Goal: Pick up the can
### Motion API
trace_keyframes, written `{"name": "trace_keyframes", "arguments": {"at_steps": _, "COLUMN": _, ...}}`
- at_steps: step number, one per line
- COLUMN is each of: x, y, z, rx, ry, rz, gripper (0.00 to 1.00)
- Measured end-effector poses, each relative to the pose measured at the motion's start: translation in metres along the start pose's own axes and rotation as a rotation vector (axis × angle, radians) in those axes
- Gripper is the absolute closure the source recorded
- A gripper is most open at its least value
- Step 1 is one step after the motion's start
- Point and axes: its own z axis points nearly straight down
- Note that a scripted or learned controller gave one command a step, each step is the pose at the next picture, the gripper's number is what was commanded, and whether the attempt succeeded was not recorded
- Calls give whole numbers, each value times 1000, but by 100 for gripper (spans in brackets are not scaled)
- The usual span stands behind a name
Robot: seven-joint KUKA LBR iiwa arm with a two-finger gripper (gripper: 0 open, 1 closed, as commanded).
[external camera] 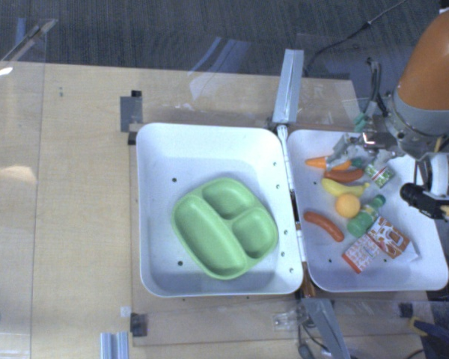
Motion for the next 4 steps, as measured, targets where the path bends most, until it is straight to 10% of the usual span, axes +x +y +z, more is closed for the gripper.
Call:
{"name": "trace_keyframes", "arguments": {"at_steps": 1, "x": -109, "y": 6, "z": 23, "rx": -2, "ry": -3, "rz": 172, "gripper": 0}}
{"name": "trace_keyframes", "arguments": {"at_steps": 2, "x": -109, "y": 26, "z": 129, "rx": 2, "ry": 0, "rz": 190, "gripper": 0}}
{"name": "trace_keyframes", "arguments": {"at_steps": 3, "x": -109, "y": 29, "z": 119, "rx": -3, "ry": 0, "rz": 186, "gripper": 100}}
{"name": "trace_keyframes", "arguments": {"at_steps": 4, "x": -109, "y": 29, "z": 119, "rx": -3, "ry": 0, "rz": 187, "gripper": 0}}
